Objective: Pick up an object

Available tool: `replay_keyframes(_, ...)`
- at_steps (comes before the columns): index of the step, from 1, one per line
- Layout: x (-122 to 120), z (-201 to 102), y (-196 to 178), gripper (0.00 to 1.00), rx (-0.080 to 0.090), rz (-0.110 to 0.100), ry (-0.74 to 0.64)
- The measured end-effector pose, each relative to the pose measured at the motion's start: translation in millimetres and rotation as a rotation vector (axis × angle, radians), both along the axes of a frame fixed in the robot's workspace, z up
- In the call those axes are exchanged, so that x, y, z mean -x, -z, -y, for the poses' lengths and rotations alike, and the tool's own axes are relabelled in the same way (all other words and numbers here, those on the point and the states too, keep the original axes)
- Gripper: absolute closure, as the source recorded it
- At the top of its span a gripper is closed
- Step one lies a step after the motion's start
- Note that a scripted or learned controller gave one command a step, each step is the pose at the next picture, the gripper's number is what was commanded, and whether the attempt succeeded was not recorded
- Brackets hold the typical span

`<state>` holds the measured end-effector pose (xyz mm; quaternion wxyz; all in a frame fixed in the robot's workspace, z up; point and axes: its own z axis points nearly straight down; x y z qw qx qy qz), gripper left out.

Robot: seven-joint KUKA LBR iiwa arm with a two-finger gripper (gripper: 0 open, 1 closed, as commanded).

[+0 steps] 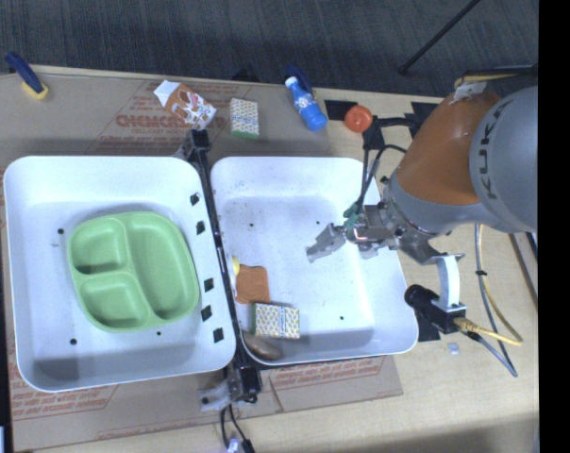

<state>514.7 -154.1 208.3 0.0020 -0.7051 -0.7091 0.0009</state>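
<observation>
Our hand (pixel 325 242) hangs over the right bin (pixel 294 182), fingers apart and gripping nothing. The sponge (pixel 253 284) and box (pixel 277 321) lie near that bin's left wall, so we judge the pick not yet begun.

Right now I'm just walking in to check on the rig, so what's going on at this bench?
A grey KUKA arm reaches in from the right over the right bin, its tool poised above the bin's bare middle with nothing between its fingers. The likely targets, an orange-brown piece and a small patterned packet, lie near the bin's lower left corner. The left bin holds a green divided tray. A blue bottle lies on the bench beyond the bins.
</observation>
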Motion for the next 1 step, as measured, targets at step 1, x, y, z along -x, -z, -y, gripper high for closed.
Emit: replay_keyframes(1,39.8,45.6,93.3,0.00,0.000,-0.002,0.000)
